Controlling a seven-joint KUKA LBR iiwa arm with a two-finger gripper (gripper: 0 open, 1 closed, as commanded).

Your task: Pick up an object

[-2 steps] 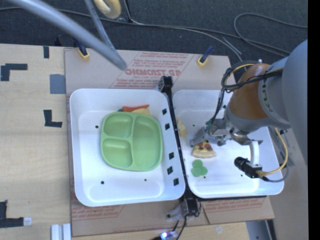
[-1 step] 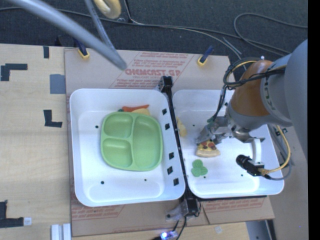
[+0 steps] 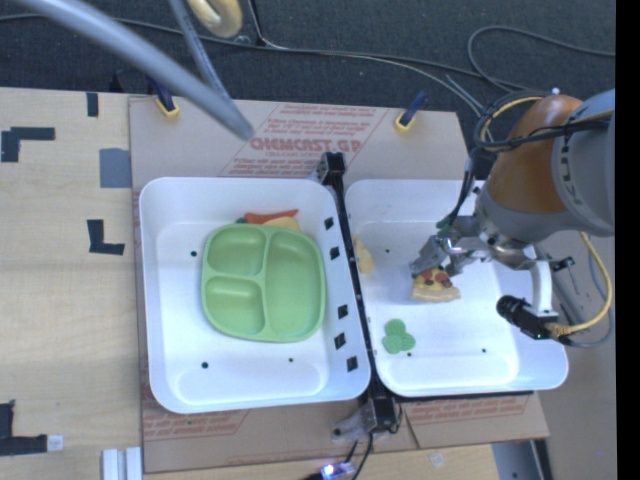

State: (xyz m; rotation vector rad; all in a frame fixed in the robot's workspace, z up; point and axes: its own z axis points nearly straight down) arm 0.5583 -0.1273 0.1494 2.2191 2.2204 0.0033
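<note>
A pale wooden counter (image 3: 60, 298) carries a cardboard sheet with two white bins side by side. The left bin (image 3: 165, 368) holds a green divided plate (image 3: 264, 281); the right bin (image 3: 520, 368) holds a toy pizza slice (image 3: 436, 287), a small green leafy piece (image 3: 398, 339) and a pale yellowish piece (image 3: 362, 259) by the divider. The pincer (image 3: 436, 262) hangs directly over the pizza slice, touching or just above it. Whether its jaws are apart or together I cannot tell, since the wrist hides them. To grip well, it should probably centre on the slice, drop until the jaws flank its edges, then close and lift straight. An orange item behind the plate is mostly hidden.
</note>
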